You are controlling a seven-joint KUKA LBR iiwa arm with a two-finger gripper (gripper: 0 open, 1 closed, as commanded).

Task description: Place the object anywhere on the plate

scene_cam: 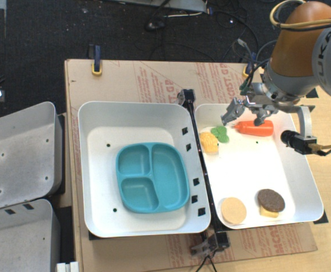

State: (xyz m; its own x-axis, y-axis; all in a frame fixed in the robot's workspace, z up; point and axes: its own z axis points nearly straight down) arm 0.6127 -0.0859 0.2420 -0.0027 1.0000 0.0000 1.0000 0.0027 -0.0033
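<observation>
The gripper (247,113) hangs spread open just over the orange carrot (255,128), so next it must pinch it and carry it to the blue plate (152,177).

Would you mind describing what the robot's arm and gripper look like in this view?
The arm is grey with a broad, rounded orange band above the wrist, and part of a dark letter shows on its grey casing. Thin cables run along the wrist. The gripper is dull grey metal, with two slim fingers.
</observation>
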